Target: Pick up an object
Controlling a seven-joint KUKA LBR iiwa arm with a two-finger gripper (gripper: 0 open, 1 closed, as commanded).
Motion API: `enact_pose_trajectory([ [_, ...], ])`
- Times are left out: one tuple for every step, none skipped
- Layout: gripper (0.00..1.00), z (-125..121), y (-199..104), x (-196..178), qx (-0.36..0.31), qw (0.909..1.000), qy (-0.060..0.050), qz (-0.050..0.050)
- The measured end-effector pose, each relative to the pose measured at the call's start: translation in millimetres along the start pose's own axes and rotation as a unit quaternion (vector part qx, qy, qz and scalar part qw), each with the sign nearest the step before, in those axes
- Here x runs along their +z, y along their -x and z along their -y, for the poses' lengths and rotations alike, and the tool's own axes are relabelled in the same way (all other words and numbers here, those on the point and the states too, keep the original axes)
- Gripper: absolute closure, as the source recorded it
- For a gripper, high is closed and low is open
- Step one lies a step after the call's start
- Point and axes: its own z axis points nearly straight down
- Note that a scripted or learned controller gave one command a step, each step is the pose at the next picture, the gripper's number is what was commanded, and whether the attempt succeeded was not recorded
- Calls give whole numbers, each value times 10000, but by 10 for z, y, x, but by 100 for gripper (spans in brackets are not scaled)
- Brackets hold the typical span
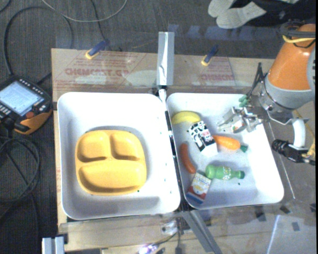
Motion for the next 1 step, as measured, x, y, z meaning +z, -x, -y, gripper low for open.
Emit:
enact_pose_trajectory([
  [0, -23, 121, 967, -449, 9989, 119, 32],
])
